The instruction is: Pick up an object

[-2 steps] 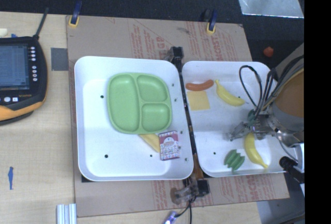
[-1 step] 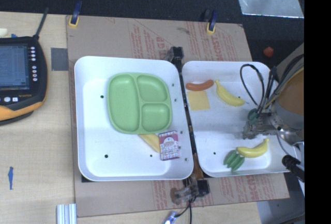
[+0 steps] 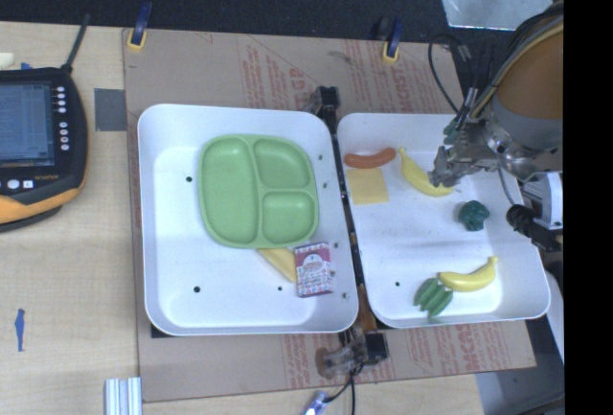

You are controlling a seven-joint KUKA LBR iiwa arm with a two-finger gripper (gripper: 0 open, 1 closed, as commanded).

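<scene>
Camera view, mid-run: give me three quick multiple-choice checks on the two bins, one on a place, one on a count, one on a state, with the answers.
1. Where is the green divided plate?
A. left bin
B. right bin
C. on the bare bench

2. How many yellow bananas lie in the right bin?
A. one
B. two
C. four

3. How does the end effector stand to the upper banana?
A. far off over the left bin
B. low, at that banana's right end
C. raised high with the banana hanging from it

Answers: 1 A, the plate sits in the left bin above a small carton. 2 B, one by the sausage, another, the lower banana, by the green pods. 3 B, its tip meets the banana, which lies on the bin floor.
</scene>
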